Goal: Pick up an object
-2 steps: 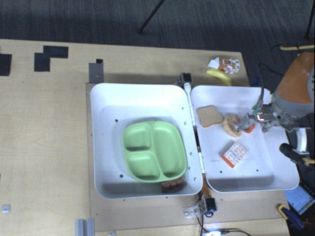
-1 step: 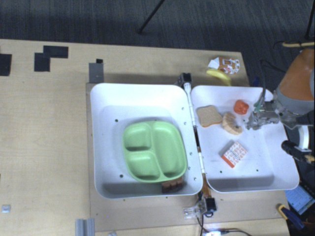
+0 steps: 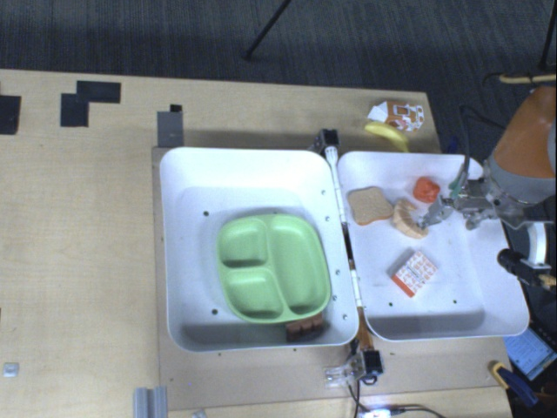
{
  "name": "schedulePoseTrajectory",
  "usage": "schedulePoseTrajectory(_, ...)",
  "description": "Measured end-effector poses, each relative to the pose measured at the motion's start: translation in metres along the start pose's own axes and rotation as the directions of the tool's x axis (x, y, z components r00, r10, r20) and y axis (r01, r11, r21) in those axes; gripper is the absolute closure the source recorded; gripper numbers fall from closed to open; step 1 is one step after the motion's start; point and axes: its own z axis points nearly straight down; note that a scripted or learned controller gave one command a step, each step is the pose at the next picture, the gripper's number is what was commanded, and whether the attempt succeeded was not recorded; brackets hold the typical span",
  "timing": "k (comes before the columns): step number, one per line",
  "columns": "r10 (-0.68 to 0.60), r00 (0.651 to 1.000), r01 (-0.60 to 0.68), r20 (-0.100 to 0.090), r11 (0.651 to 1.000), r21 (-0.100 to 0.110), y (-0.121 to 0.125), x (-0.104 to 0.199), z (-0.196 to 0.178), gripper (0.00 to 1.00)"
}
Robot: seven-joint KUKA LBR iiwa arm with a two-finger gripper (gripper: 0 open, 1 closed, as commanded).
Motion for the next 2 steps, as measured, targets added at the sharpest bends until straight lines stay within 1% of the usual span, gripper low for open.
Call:
schedulePoseTrajectory(1,0.003,1.000,-0.003,0.000,1.000,-0.001,-0.065,0.061,0.038,0.00)
schedulePoseTrajectory(2,0.002,1.000,-0.002,0.000,1.000,-0.006,-0.062,0.062,0.026,1.00)
